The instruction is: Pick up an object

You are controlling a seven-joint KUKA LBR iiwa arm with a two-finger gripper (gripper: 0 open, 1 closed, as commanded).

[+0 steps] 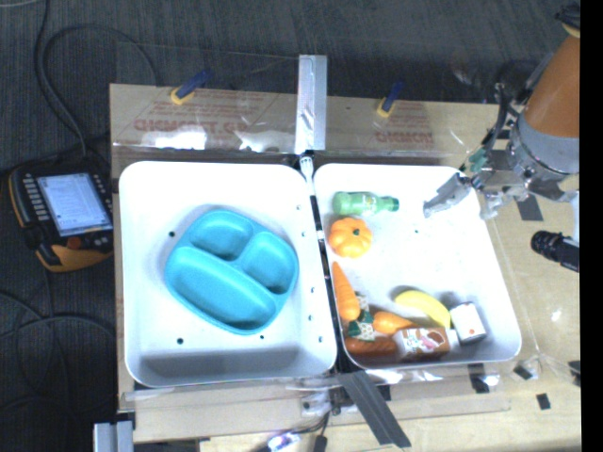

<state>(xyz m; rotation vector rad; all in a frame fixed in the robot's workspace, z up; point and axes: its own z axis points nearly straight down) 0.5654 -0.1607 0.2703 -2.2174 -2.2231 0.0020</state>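
The right bin (471,252) holds several items: a green bottle (364,202) lying at the back left, an orange pumpkin (349,237) just in front of it, a carrot (345,292) along the left wall, and a yellow banana (421,306). A small white box (468,322) and a brown sauce bottle (398,344) lie along the front. My gripper (466,201) hangs over the bin's back right corner, open, with nothing between its fingers. It stands well to the right of the green bottle.
The left bin (141,281) holds a blue divided plate (233,268). A teach pendant (66,210) lies on the floor to the left. A metal bar (312,102) and two clamps (188,87) sit behind the bins.
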